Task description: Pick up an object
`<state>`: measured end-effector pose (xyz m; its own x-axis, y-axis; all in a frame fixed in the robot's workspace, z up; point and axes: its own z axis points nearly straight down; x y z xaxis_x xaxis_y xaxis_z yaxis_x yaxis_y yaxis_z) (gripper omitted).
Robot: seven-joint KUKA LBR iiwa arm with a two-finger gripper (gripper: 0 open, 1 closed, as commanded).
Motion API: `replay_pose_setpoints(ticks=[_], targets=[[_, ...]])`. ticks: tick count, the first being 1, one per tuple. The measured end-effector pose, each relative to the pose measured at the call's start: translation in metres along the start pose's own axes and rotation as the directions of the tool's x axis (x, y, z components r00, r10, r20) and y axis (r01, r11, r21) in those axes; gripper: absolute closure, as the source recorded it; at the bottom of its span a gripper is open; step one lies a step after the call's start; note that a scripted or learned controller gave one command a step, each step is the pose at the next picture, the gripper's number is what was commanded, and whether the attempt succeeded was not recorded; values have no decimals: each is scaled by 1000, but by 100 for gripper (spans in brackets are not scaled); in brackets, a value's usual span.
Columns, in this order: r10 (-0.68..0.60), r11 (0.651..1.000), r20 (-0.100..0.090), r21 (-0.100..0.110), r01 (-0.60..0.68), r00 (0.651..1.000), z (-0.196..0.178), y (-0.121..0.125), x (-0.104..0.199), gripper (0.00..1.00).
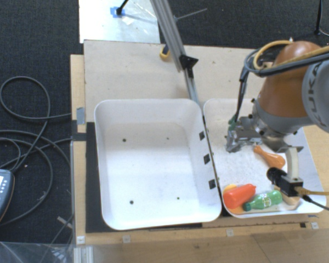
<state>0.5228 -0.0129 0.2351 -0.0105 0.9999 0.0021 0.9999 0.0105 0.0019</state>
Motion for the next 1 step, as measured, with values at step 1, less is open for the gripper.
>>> replay_pose_setpoints(ticks=[1], targets=[[-1, 1000, 0, -1, 1, 1000, -9, 12, 53, 100]])
